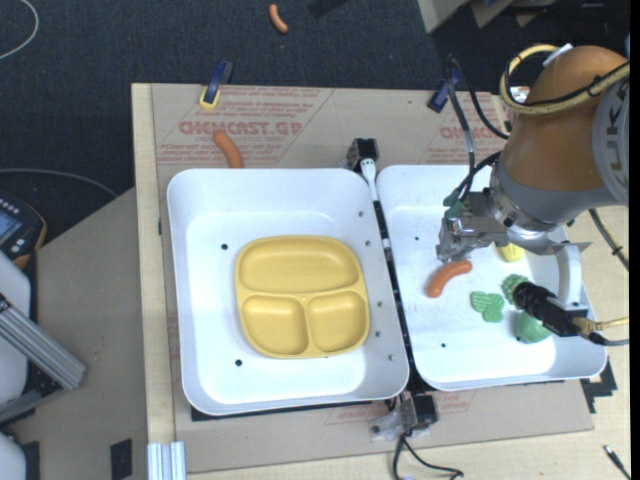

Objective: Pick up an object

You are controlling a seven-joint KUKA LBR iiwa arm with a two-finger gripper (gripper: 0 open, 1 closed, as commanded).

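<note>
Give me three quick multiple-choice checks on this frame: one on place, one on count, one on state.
1. Where is the yellow tray?
A. left bin
B. right bin
C. on the floor

2. How many compartments does the tray have?
A. two
B. three
C. five

3. How does the orange sausage in the right bin lie?
A. lifted clear of the bin
B. inside the tray
C. flat on the bin floor, just below the hand

Answers: 1 A, it sits in the middle of the left bin. 2 B, one wide section above two smaller ones. 3 C, it lies on the white floor, tilted.
</note>
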